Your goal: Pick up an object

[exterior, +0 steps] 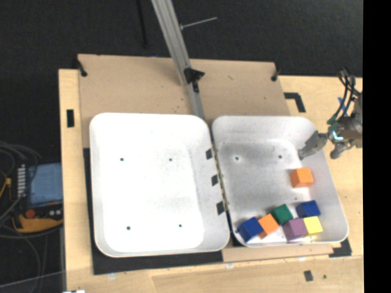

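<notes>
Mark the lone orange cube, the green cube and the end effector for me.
Lone orange cube (pixel 302 177), camera view, top face.
Green cube (pixel 281 213), camera view, top face.
End effector (pixel 325 146), camera view, midway between its two fingertips.

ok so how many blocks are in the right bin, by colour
orange cube blocks: 2
blue cube blocks: 2
green cube block: 1
purple cube block: 1
yellow cube block: 1
total: 7, all in the right shallow white bin
</notes>
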Controlling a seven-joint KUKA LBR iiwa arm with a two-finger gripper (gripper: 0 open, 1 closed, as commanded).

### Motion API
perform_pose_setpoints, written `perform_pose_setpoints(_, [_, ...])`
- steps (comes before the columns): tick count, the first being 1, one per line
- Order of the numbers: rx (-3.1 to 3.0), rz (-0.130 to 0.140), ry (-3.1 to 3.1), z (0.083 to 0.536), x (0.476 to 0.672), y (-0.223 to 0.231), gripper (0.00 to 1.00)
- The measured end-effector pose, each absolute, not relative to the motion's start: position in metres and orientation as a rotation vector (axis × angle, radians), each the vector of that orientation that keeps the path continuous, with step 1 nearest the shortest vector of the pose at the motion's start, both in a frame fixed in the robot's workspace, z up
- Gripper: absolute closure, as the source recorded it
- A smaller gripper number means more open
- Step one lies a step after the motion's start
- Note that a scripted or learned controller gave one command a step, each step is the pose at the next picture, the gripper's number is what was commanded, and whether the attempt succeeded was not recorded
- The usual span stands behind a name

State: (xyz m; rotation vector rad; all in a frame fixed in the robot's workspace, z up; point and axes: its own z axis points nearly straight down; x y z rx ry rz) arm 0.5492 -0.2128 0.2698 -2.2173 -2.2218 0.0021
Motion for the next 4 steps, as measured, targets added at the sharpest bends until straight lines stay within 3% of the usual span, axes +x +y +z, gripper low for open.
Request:
perform_pose_setpoints(1, [-2.219, -0.002, -2.226, 0.272, 0.550, -0.213, 0.00])
perform_pose_setpoints(3, [-2.221, 0.007, -2.218, 0.157, 0.561, -0.209, 0.00])
perform_pose_setpoints(4, [-2.247, -0.015, -2.239, 0.125, 0.575, -0.212, 0.00])
